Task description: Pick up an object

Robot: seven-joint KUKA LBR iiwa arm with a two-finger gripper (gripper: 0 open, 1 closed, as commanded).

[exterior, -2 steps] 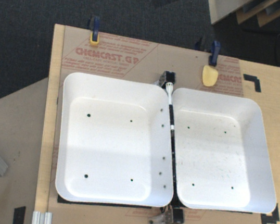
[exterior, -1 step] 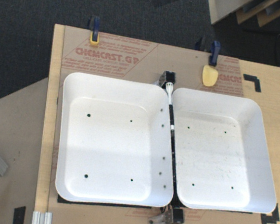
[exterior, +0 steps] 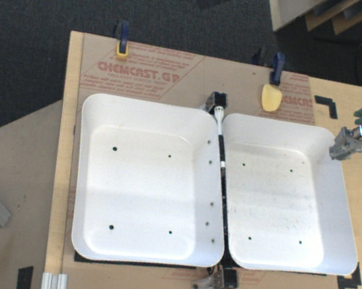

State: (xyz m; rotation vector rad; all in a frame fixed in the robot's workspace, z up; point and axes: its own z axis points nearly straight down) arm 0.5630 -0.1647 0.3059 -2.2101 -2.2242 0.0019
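The hand [exterior: 341, 147] hangs at the upper right of the frame, over the right bin's [exterior: 336, 199] far corner; its state I cannot tell. A yellow object [exterior: 271, 97] lies outside on the desk [exterior: 179, 72], beyond its rim, probably unreachable.

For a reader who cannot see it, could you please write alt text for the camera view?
Two shallow white bins, the left bin and the right bin, sit side by side on a brown board. The robot's tool is over the right bin's far right corner. A small yellow object lies on the board behind the right bin, below a blue clamp.
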